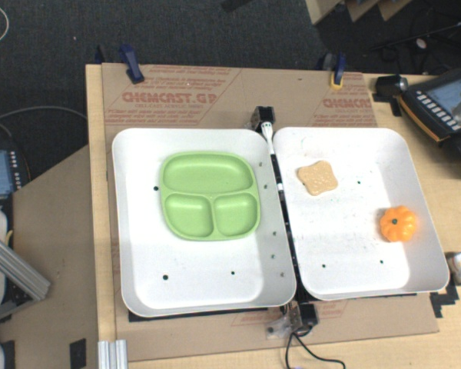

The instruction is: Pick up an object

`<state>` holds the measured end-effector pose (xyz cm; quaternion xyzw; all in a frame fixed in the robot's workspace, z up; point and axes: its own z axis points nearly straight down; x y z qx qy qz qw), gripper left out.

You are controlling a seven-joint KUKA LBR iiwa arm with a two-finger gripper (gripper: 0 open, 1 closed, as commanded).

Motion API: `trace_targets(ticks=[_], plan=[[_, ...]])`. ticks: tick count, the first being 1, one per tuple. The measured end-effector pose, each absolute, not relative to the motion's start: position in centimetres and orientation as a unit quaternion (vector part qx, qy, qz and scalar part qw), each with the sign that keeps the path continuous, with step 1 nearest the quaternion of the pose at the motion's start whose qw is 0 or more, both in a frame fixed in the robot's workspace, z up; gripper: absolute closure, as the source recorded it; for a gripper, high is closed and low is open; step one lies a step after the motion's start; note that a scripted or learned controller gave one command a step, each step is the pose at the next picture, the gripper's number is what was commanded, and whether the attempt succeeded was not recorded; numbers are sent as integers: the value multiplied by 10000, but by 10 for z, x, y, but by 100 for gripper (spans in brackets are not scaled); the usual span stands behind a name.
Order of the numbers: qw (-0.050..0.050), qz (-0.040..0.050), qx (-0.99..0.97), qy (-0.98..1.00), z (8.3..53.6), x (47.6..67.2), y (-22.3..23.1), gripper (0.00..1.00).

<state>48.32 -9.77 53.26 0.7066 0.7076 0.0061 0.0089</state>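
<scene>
Small orange pumpkin (399,224) (ribbed, dark stem), right bin (346,275) – tan cracker (317,177) nearby, gripper state untellable

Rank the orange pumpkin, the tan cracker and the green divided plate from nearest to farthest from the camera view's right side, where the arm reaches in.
1. orange pumpkin: right bin, by its right wall.
2. tan cracker: right bin, towards its left, far part.
3. green divided plate: left bin, farthest.

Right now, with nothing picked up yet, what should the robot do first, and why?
Probably reach in over the right bin and descend on the orange pumpkin: it lies nearest the arm's side, apart from the tan cracker.
</scene>
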Motion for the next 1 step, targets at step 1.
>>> trace_targets(ticks=[1], plan=[[-55, -40, 7063, 7079, 394, 478, -64, 100]])
